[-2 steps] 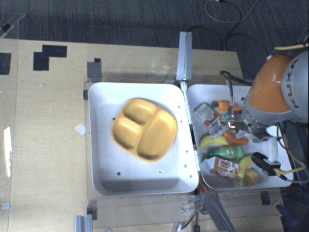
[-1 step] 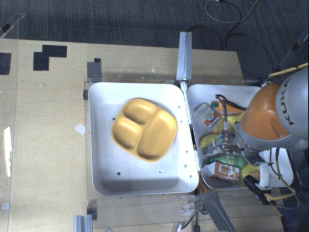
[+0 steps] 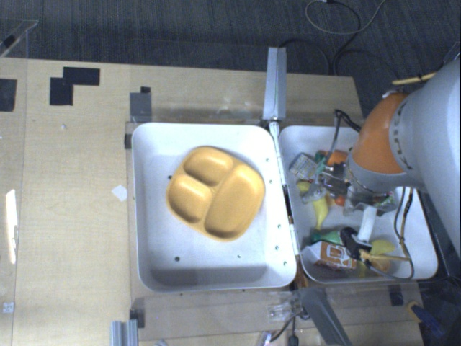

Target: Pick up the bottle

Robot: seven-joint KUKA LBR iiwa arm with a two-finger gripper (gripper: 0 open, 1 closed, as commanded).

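My gripper point(image 3: 337, 186) hangs low over the right bin point(image 3: 425, 265), among the clutter at its middle, with the orange-banded wrist point(image 3: 378, 146) above it. A slim white bottle-like thing point(image 3: 366, 225) lies tilted just below and right of the gripper, partly under the arm. I cannot tell whether the gripper touches it. A yellow-green item point(image 3: 320, 209) and a clear plastic piece point(image 3: 304, 166) lie to the gripper's left.
The left bin point(image 3: 151, 265) holds a yellow tray with three compartments point(image 3: 215, 192). A brown packet point(image 3: 333, 254) and a yellow item point(image 3: 383, 249) lie near the right bin's front wall. A metal divider post point(image 3: 274, 85) stands behind the bins.
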